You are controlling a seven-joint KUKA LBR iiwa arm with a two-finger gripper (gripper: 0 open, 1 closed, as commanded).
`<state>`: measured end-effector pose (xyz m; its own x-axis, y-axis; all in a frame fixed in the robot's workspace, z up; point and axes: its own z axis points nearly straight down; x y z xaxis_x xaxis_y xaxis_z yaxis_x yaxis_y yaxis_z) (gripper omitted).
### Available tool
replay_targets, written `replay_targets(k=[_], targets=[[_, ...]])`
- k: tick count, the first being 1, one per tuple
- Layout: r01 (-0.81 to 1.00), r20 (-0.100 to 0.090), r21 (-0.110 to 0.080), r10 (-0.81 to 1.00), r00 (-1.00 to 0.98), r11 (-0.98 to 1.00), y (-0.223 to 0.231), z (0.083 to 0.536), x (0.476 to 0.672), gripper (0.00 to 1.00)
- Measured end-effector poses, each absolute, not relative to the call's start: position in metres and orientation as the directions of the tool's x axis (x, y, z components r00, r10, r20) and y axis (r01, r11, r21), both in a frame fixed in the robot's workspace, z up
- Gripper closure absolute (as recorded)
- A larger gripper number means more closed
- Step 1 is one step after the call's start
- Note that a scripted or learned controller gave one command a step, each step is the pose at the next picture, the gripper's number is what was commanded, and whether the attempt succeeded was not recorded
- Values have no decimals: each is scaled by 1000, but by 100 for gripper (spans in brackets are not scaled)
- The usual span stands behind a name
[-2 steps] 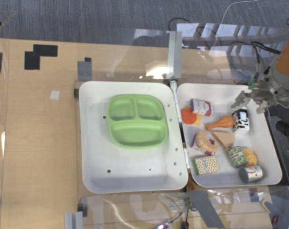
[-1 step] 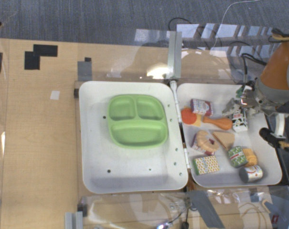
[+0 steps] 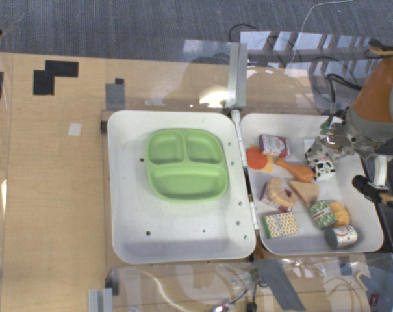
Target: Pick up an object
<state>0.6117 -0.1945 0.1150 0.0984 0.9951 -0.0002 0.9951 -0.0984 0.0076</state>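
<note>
Reaching: claw [image 3: 324, 156] at right of frame, above black-and-white toy [image 3: 323, 168], likely to grasp it.
Claw state: cannot tell.

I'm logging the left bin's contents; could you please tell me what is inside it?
A green divided plate lies inside the left bin, its three compartments holding nothing. The bin floor beneath the plate is covered.

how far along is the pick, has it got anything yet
Done: the gripper is down in the right bin, at the black-and-white toy. In hand: nothing clearly between its fingers. Left: grasp and lift; carrot, cans and bread lie loose, and the green plate sits bare.
</note>
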Motion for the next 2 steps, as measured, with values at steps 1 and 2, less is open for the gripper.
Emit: replay_targets(k=[1, 2], targets=[[998, -1, 6, 998, -56, 56, -159, 211, 665, 100], [993, 0, 2, 993, -116, 116, -101, 213, 655, 100]])
